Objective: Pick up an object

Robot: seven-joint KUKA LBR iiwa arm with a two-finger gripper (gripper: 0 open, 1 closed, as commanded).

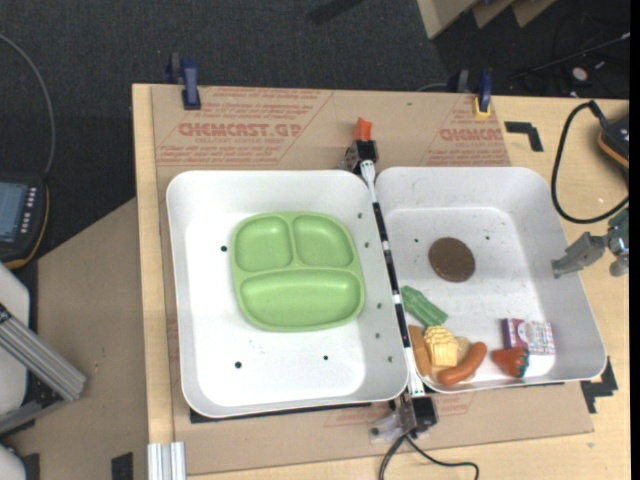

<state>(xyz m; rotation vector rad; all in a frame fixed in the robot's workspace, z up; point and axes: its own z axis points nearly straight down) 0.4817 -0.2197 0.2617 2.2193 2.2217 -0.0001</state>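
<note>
The right bin [500, 193] holds several toy foods. A brown round disc [452, 259] lies near its middle. A green pod [423, 305] lies by the left wall. At the front sit a yellow corn piece [440, 346], an orange-red sausage [463, 365], a red piece [510, 361] and a small pink-and-purple carton [528, 336]. My gripper [583, 254] hangs at the bin's right rim, well right of the disc and above the carton. Nothing shows in it.
The left bin [200, 338] holds a green divided plate [297, 270]. A black clip [362, 153] and a hinge strip run between the bins. A black cable [560, 183] loops over the bench at the right.
</note>
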